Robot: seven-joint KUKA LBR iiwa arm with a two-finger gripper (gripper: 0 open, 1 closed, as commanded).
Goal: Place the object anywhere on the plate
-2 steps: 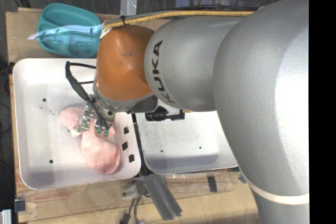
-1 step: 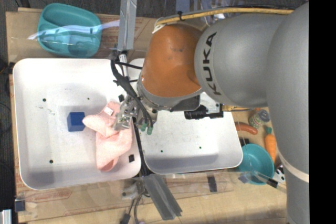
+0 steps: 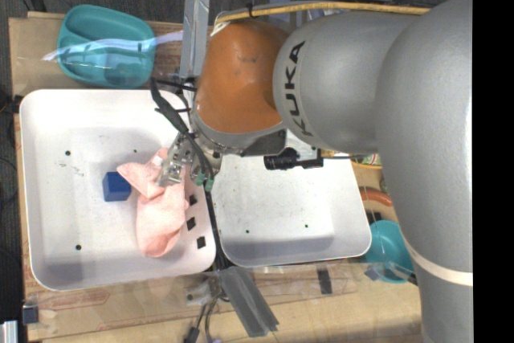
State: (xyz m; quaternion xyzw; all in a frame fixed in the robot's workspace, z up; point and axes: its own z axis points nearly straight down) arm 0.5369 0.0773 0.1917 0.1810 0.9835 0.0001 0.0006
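In the left bin (image 3: 48, 116) lie a small blue block (image 3: 116, 186) and a crumpled pink cloth (image 3: 157, 213) just to its right. My gripper (image 3: 173, 169) hangs over the cloth's upper right part, near the bin's right wall, and seems to touch the fabric. The blue block lies apart from the gripper, to its left. The grey arm with its orange band (image 3: 237, 80) covers the upper part of the right bin (image 3: 281, 229) and hides what lies under it.
A teal scoop-like container (image 3: 104, 44) rests outside the bins at the top left. Another teal item (image 3: 387, 249) sits by the right bin's lower right corner. A narrow divider (image 3: 205, 221) separates the bins. Cables run along the gripper's upper side.
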